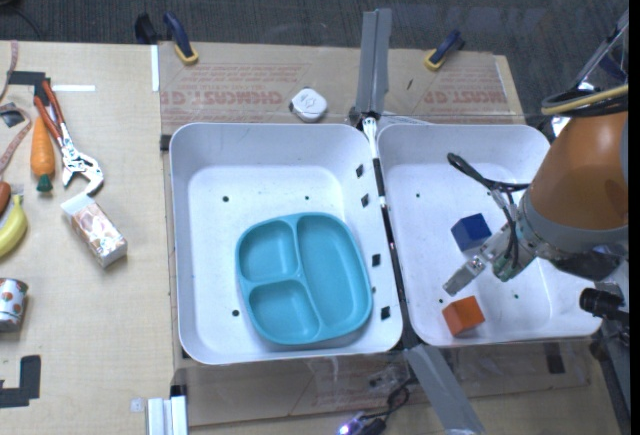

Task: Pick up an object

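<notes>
End effector [470,273] low in right bin [420,223], fingers hard to make out, can't tell if open or closed; nothing seen between them. Orange block [463,315] just beside tip, toward bin's front edge. Blue block [470,230] just behind it, partly covered by wrist and black cable [480,173]. Left bin [200,223] holds teal divided plate [302,276]. Desk's left edge: carrot [41,151], pliers [68,148], banana [10,223] cut off, small box [95,231].

The bench [120,323] bears two white bins [190,253], a carrot [41,151] and pliers [70,155].
</notes>
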